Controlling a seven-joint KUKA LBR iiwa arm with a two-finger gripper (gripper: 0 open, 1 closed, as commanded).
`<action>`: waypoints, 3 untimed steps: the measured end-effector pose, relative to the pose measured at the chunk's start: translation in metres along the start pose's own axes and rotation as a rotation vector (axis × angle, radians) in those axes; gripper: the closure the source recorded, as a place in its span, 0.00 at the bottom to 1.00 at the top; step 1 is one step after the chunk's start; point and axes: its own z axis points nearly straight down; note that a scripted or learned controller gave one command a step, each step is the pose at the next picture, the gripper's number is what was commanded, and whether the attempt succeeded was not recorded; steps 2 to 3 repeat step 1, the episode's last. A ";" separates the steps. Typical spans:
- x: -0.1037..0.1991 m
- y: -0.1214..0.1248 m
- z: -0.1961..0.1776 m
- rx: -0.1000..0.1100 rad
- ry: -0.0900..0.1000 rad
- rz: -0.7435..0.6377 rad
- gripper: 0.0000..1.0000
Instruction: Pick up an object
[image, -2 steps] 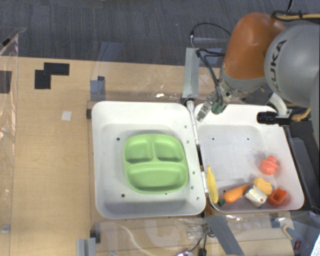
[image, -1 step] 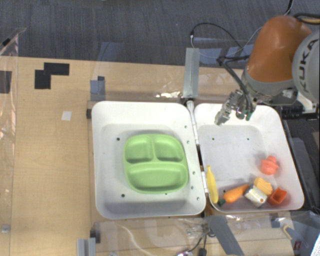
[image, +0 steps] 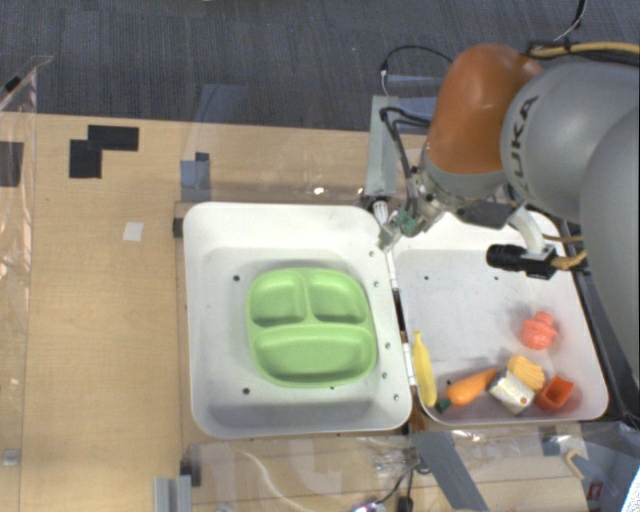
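- The left bin holds 1 green divided tray with 3 compartments, lying flat near the bin's middle.
- The gripper hangs at the far end of the ridge where the 2 bins meet, over the near-left corner of the right bin. It is small and partly blurred; whether it is spread or pressed together cannot be told, and nothing can be seen held in it.
- The arm comes in from the upper right, its orange band bulging above the wrist, grey links filling the corner; the wrist tilts down and leftward toward the ridge.
- In the right bin, a yellow banana lies along the left wall, near the front.
- An orange carrot lies just beside it at the front edge.
- A white-and-yellow block sits beside the carrot.
- A pink ridged toy lies apart, farther back.
- An orange-red cup rests at the front-right corner.
- All 5 toys lie well apart from the gripper.
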 end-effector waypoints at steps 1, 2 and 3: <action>-0.040 -0.029 0.005 0.001 -0.001 0.539 1.00; -0.040 -0.029 0.005 0.001 -0.001 0.539 1.00; -0.040 -0.029 0.005 0.001 -0.001 0.539 1.00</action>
